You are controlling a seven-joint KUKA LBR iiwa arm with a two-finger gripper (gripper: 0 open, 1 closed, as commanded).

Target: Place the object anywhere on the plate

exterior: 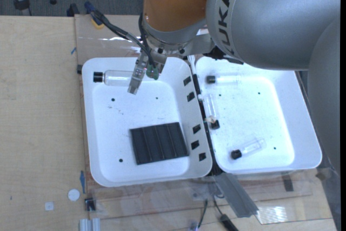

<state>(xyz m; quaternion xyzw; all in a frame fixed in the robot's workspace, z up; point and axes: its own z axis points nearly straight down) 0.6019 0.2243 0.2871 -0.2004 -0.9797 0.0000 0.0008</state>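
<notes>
In the left bin (100, 162), open white floor lies between a clear tube (114, 78) along the far wall and the dark ribbed plate (158, 143) near the front. The pincer (141, 74) hangs just beside that tube. A black-clipped divider (195, 116) separates the bins. In the right bin (303, 138), three tubes lie well apart, leaving bare floor at its centre.

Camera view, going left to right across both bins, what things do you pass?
Tube with black cap in the left bin → hand → dark ribbed plate → tube along the right bin's left wall → tube at the right bin's top → tube near its front.
</notes>
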